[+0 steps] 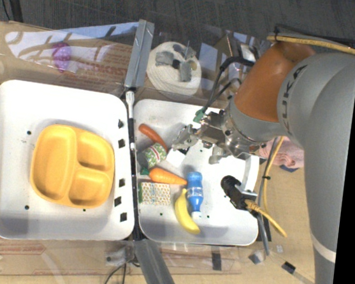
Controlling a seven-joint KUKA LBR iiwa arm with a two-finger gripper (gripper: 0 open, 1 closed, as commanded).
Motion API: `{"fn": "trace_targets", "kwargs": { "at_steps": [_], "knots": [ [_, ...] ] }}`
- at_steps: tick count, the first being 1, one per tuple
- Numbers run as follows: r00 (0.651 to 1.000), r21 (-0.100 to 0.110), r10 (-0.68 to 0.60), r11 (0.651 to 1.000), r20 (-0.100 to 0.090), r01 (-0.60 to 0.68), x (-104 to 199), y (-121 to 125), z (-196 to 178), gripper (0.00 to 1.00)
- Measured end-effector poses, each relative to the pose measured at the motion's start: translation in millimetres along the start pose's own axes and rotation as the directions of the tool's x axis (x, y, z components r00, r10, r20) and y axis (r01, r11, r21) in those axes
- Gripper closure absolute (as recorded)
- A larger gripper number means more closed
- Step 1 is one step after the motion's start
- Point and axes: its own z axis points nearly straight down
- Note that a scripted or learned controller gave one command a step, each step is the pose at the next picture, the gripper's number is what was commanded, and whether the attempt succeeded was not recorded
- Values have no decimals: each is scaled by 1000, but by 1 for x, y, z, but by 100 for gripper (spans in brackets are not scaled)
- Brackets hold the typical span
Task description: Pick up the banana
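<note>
The banana (186, 214) lies at the near edge of the right bin (231, 231), touching the blue bottle (194, 191), with a carrot (167, 177) just beside it to the left. The gripper (204, 140) hangs over the bin's far half, well apart from the banana, fingers spread and clasping nothing.

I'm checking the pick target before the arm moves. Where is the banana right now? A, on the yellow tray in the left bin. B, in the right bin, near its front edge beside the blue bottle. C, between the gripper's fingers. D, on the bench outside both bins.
B: the banana lies on the floor of the right bin near its front edge, right beside the blue bottle.
</note>
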Motion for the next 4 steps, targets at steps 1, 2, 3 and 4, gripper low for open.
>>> {"fn": "trace_targets", "kwargs": {
  "at_steps": [1, 2, 3, 4],
  "knots": [
    [1000, 4, 14, 1000, 0, -14, -62, -58, 80, 0],
    [1000, -11, 24, 1000, -3, -24, -61, -53, 149, 0],
    [1000, -13, 18, 1000, -4, -19, -60, -51, 138, 100],
    [1000, -2, -4, 1000, 0, 4, -87, -51, -8, 100]
  ]
}}
